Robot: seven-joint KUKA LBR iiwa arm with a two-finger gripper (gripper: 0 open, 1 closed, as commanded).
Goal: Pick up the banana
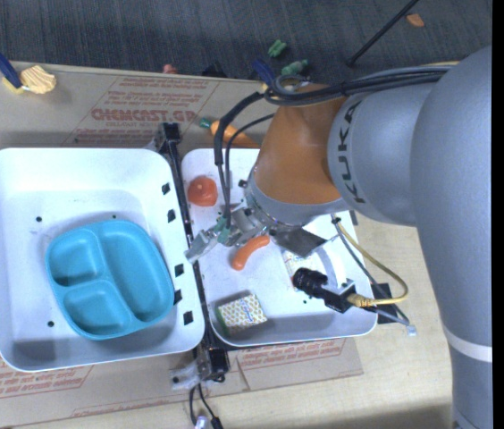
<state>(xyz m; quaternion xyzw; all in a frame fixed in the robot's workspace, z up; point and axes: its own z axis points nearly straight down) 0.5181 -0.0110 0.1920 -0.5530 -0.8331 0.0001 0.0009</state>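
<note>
Arm reaches in from the right and hangs low over the right bin (359, 327), wrist w/ orange band covering most of that bin's upper half. The end effector (225, 231) sits down near the bin's left wall, just beside the divider btw the two bins; can't tell how far it's open or whether it has anything, since the wrist and cabling crowd it.

No banana identifiable: prob. hidden under the arm, which would explain the low pose there, but that's a guess. Visible in the right bin: an orange carrot-like piece (248, 251) just right of the end effector, a small orange-red round item (202, 190) near the top left corner, a patterned box (241, 312) by the front edge. Left bin (20, 172) holds a blue divided plate (109, 277), well apart from the action.
</note>
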